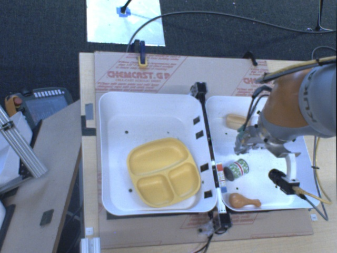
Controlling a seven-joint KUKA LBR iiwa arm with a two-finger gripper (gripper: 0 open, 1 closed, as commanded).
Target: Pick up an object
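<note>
Here, the gripper point(242, 143) is hovering low in the right bin point(231, 105), its grasp state impossible to tell. The small green-banded can point(236, 169) is lying on its side just below it toward the near rim, long axis running roughly left-right.

Setting was a robotics lab or test cell, not a home. A grey industrial arm point(303, 107) with an orange band reached over a bench point(174, 67) faced with protective board printed "CHEMCAST". Two shallow white bins point(113, 141) sat side by side, clipped together along the middle. Cables point(210, 15) ran across dark carpet point(42, 36). A teach pendant point(45, 101) with a red stop button lay at the left, beside aluminium framing point(21, 146). A yellow clamp point(142, 54) held the board's far edge.
</note>
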